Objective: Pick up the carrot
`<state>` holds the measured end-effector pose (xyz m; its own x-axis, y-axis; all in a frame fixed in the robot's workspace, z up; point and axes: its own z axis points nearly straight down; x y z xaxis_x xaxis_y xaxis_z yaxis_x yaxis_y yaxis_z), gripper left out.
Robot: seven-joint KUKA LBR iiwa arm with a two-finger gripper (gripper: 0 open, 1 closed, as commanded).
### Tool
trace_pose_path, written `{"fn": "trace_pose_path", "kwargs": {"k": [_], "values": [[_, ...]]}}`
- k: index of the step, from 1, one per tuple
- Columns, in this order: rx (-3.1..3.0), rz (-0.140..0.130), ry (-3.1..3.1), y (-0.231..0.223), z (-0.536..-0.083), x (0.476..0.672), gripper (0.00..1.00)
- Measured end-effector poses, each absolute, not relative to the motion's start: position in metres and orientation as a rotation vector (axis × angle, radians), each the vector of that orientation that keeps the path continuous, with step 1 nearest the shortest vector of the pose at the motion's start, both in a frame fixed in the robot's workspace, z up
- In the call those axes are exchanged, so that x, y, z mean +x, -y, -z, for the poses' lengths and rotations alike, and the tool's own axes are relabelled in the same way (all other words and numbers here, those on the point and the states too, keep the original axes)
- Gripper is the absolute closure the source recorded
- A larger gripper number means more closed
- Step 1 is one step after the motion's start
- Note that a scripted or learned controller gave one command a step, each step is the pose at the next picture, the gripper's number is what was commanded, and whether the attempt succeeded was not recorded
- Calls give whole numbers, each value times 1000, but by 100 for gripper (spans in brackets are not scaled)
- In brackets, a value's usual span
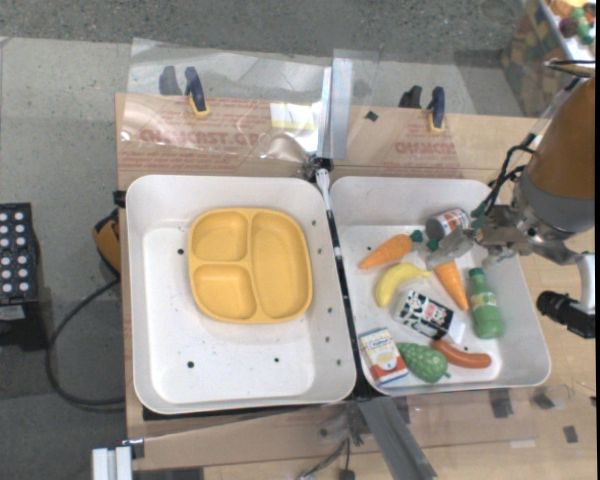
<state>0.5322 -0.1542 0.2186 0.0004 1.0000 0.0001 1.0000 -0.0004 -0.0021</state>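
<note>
Gripper [477,236] sat over the right bin's [510,193] upper right, arm [570,163] coming in from 3 o'clock. Couldn't tell its state, the hardware there was too cluttered to read.

Left bin [160,368] held only the yellow divided plate [250,265], centred a bit toward 12 o'clock, wide bare floor all round it. Right bin was crowded through its middle and lower half; bare floor remained along its 12 o'clock strip and down the 3 o'clock wall.

Two orange pieces looked like carrots. One carrot [387,250] lay tilted at 9 o'clock of the gripper, near but apart from it, tip toward the bin divider, open floor at its 9 and 12 o'clock sides. Second carrot [452,282] lay at 7 o'clock of the gripper, just below it, point toward 6 o'clock; touching or not, unclear.

Around them: green bottle [485,308] at 3 o'clock of the second carrot, just beside it. Banana [394,280] right under the first carrot. Black-and-white carton [423,312] at 6 o'clock of the banana. Small can [446,222] at the gripper's 10 o'clock, close in. Red sausage-shaped piece [464,356], green vegetable [423,361] and small box [383,355] lined the 6 o'clock wall.
</note>
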Motion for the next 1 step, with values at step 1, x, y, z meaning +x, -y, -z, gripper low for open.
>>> {"fn": "trace_pose_path", "kwargs": {"k": [1], "values": [[-2358,-3,2076,162,-92,548,0]]}}
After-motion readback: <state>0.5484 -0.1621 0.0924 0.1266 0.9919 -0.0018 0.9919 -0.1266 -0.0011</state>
